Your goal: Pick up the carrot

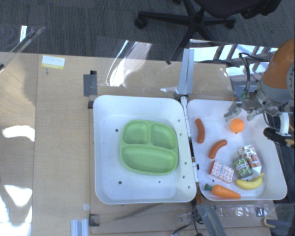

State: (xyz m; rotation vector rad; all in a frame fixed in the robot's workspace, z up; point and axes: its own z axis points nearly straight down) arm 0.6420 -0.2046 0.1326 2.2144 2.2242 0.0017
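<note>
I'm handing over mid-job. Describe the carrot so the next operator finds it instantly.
Look in the right bin, the one without the green plate. Go to its near edge, toward the left corner: the carrot lies there on its side, just below the red-and-white carton and left of the banana. It is the tapered orange piece with a green stub, unlike the round orange ball.

Grey carpet floor [69, 18], black office chair base [193, 20], light wooden bench [46, 152]

— What gets cut off or hidden?
— The arm [281, 73] runs off the right edge; the office chair [203, 14] is cropped at the top.
— And the cartons [246, 161]?
— Print too small to read.
</note>
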